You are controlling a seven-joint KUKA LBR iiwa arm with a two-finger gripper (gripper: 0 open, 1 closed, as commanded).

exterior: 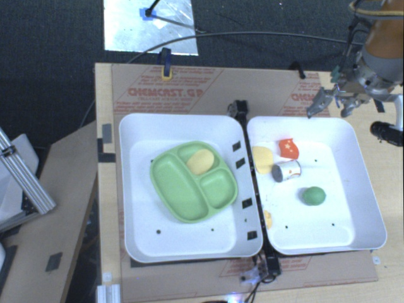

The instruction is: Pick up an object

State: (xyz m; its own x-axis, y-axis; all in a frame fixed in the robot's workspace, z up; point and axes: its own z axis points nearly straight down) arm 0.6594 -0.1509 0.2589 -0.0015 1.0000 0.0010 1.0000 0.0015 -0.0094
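- The arm (379,36) comes in at the upper right, grey with an orange band above the wrist.
- The end effector (332,104) hangs over the far rim of the right bin (363,169) — its two fingers (317,106) are spread apart with nothing between them.
- The right bin holds several things to pick from, all clustered in its left half, well apart from the end effector.
- A red block (288,148) with a white mark lies nearest the far side, just beside a yellow lump (262,158) that sits against the bin's left wall.
- A small white cylinder with a grey end (286,170) lies on its side, just in front of the red block and touching or nearly touching the yellow lump.
- A green ball (313,196) rests alone nearer the middle of the bin floor.
- A small yellowish piece (267,218) sits at the left wall, toward the near side.
- The left bin (136,169) holds a green divided plate (180,191) — a yellow, rounded object (201,161) lies in its far compartment.
- Both bins rest on a cardboard sheet (189,90) on the desk.
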